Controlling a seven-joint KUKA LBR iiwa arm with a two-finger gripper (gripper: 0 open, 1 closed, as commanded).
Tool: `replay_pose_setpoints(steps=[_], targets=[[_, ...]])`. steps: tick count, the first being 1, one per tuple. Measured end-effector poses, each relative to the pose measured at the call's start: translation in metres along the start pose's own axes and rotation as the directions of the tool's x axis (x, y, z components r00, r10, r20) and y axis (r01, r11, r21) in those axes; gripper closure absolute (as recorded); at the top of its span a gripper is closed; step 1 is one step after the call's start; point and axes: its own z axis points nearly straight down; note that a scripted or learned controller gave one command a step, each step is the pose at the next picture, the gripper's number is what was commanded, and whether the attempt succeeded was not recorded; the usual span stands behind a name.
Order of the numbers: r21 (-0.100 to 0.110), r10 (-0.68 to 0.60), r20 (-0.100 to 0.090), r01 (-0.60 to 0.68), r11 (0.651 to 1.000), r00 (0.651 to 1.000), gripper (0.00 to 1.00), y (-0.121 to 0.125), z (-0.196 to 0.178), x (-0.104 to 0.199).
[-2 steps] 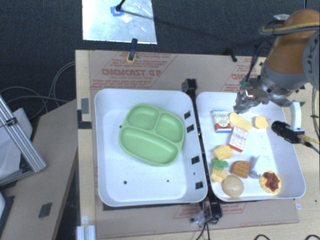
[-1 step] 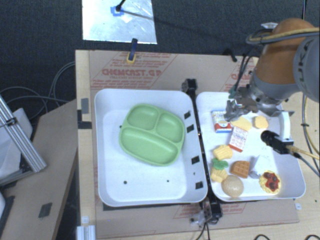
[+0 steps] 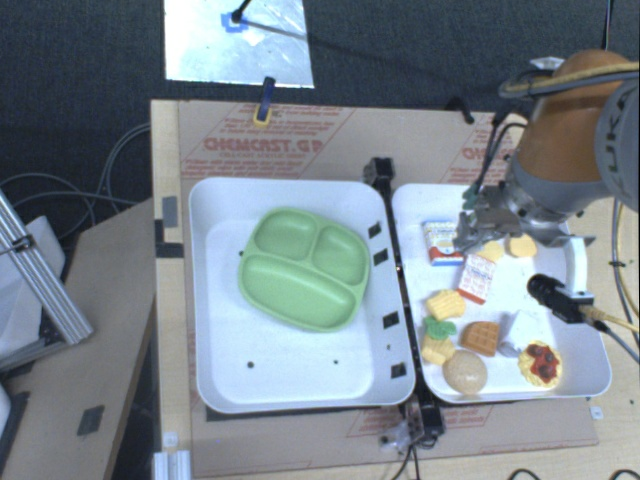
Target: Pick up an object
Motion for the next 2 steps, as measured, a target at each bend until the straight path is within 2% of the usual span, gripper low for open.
replay_pose_setpoints(steps=[1,2], targets=[[-0.003,0.001,0.001,-0.001,1.0,1.0,1.0,0.0126,0.0134,-0.0042],[-0.003,0.001,0.0,-0.001,1.0,1.0,1.0,0.013,0.0126,-0.0043]])
